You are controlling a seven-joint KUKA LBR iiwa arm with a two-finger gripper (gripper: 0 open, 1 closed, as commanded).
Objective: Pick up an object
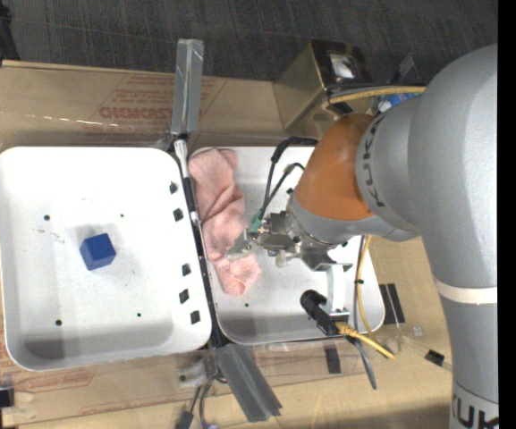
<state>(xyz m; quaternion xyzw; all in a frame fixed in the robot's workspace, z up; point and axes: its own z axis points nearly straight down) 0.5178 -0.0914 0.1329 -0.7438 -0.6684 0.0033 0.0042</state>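
A pink cloth (pixel 222 217) lies crumpled along the left side of the right bin (pixel 266 329), from its far corner down to mid-bin. A blue cube (pixel 97 250) sits alone in the left bin (pixel 25 195). My gripper (pixel 250 250) hangs low over the right bin, at the cloth's lower right edge. The wrist and the orange band (pixel 334 177) hide most of the bin behind it.
A metal divider bar (pixel 186 96) runs between the two bins. Black and yellow cables (pixel 351 329) trail near the right bin's front right corner. Cardboard (pixel 79 96) lies under the bins at the back.
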